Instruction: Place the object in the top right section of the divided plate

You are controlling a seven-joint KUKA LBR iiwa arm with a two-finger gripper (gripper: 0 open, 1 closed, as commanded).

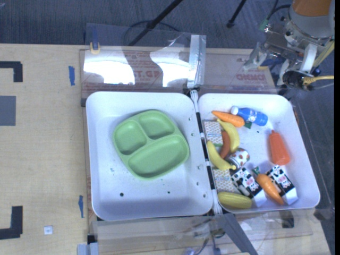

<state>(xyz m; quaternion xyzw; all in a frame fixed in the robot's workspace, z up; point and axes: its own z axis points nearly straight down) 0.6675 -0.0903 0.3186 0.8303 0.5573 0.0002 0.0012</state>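
One divided plate (pixel 151 144), pale green with three sections, lies in the left bin (pixel 101 190), set at a slight turn so that its two smaller sections face the far rim and its one large section faces the near rim. No item rests in any of its sections. Which object the task concerns cannot be told; all loose items lie in the right bin (pixel 305 163). Nearest the divider between the bins are two yellow bananas (pixel 217 156), a brown sausage-like piece (pixel 226 144) and, at the near rim, a yellow lemon-shaped piece (pixel 234 200). An orange carrot (pixel 228 118) lies toward the far rim, touching a blue bottle with a white cap (pixel 251 116). An orange-red pepper-like piece (pixel 278 148) lies apart at the right side. Two cow-patterned cartons (pixel 244 181) (pixel 281 183) flank a second carrot (pixel 270 189) near the front, and a small round ball (pixel 240 156) sits just beside the bananas. The gripper (pixel 284 57) hangs above the counter (pixel 37 142) beyond the right bin's far right corner, well apart from every item; whether it is released or clenched cannot be told. A clear plastic sheet (pixel 143 62) lies behind the left bin.
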